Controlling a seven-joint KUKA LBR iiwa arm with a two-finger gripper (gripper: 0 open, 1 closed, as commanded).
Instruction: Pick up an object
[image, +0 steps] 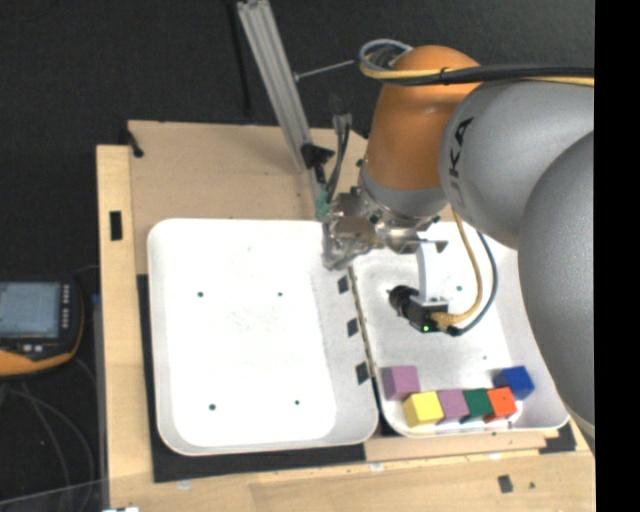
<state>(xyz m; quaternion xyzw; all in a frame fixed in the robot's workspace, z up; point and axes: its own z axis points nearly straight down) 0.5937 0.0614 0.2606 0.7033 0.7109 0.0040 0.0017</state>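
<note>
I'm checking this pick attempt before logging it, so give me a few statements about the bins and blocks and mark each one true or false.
1. The blocks lie in the right bin. True.
2. The yellow block sits beside a purple block. True.
3. The left bin holds a red block. False: no block is visible in it.
4. The blue block lies at the bin's far end. False: it lies at the near end, by the orange block.

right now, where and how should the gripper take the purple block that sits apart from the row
Grip the purple block across its left and right faces, coming straight down from above. It looks like a cube lying flat in the right bin; its left side and top are free, while the yellow block crowds its near corner.
</note>
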